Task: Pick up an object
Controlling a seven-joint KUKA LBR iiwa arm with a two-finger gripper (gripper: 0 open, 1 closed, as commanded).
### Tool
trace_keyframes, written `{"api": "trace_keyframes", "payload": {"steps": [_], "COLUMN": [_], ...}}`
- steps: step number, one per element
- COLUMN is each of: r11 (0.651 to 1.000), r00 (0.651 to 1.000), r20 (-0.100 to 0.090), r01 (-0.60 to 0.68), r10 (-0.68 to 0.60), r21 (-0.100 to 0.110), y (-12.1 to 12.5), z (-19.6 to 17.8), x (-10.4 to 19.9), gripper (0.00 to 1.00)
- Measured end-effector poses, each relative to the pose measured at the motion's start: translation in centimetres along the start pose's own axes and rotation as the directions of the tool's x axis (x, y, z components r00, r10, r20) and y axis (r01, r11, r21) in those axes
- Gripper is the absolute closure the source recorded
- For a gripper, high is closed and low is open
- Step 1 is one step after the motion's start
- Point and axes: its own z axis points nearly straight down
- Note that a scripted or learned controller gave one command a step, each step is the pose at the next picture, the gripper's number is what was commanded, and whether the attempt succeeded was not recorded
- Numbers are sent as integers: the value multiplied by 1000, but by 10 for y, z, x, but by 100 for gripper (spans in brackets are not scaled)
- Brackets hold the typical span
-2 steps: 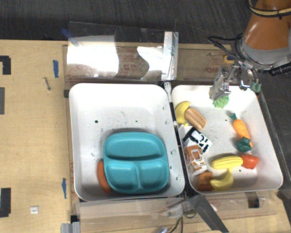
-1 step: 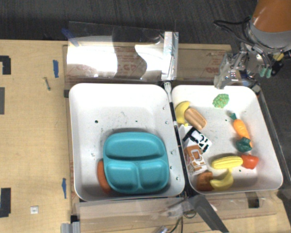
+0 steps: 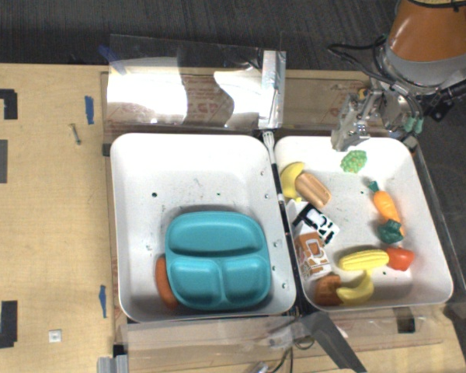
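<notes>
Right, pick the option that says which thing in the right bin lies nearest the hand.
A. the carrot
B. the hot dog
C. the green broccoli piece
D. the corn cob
C: the hand hangs at the far edge of the right bin, and the green broccoli piece lies just below it, closer than the carrot, the hot dog or the corn cob.

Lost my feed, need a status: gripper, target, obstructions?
Gripper over right bin's far edge, nothing between fingers. Green broccoli toy just below it, untouched. Carrot nearby, not blocking.
</notes>
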Motion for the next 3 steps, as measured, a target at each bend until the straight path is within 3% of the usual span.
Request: {"api": "trace_keyframes", "payload": {"steps": [1,2,3], "r11": [997,997,990], "r00": [997,997,990], "r20": [7,19,7], "r01": [81,81,143], "r10": [-81,-81,-143], "r21": [1,3,1], "y": [1,2,24], "z": [-6,-19,-17], "x": [-8,-10,-13], "gripper": [100,100,100]}}
